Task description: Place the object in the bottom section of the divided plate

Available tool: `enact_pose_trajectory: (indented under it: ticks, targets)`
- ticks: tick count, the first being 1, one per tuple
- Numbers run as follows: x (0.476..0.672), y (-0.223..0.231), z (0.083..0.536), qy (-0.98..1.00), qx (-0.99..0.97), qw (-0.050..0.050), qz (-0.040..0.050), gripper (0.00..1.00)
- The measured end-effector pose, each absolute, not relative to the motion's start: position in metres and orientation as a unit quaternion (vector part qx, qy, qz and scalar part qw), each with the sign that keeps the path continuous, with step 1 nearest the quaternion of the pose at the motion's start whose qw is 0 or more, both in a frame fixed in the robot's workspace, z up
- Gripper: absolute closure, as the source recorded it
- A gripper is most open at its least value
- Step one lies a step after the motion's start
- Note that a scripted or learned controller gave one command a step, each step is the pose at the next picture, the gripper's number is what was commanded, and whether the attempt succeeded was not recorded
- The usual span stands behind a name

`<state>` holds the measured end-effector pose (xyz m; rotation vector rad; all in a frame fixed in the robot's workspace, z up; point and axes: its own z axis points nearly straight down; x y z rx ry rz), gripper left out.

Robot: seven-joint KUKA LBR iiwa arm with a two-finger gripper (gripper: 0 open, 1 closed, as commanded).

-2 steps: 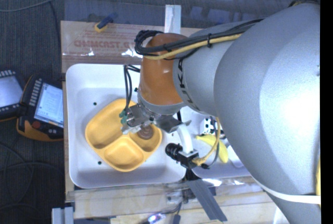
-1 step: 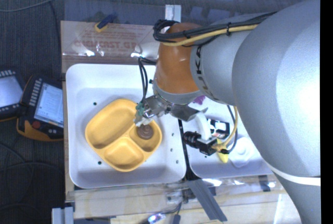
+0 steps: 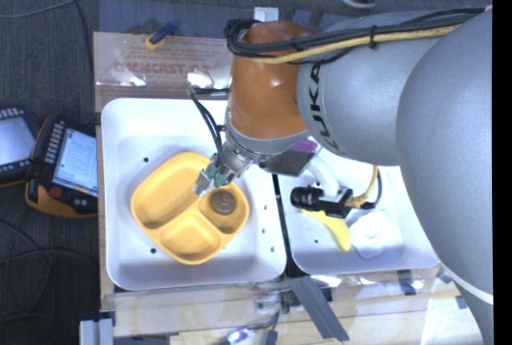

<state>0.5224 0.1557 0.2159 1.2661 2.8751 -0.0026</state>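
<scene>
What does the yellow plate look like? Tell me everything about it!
The yellow divided plastic plate is rounded, smooth and a bit shiny, with raised ridges splitting it into three sections. It lies flat in the shallow white left bin, turned at a slant. A small round brown object sits in its right-hand section. The other two sections hold nothing. The arm's gripper hangs right over the plate's middle, next to the brown object.

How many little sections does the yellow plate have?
3 on the yellow divided plate: a big one at the upper left, one at the bottom, and one at the right with a small brown object in it.
</scene>
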Motion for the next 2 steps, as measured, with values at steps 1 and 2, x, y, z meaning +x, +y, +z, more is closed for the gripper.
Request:
enact_pose_trajectory:
  ticks: [1,2]
  targets:
    - [0.521,0.120,0.285,0.838,0.546,0.002,-0.0013,1.00]
    - [0.571,0.090,0.250,0.916,0.400,0.001,-0.0016,1.00]
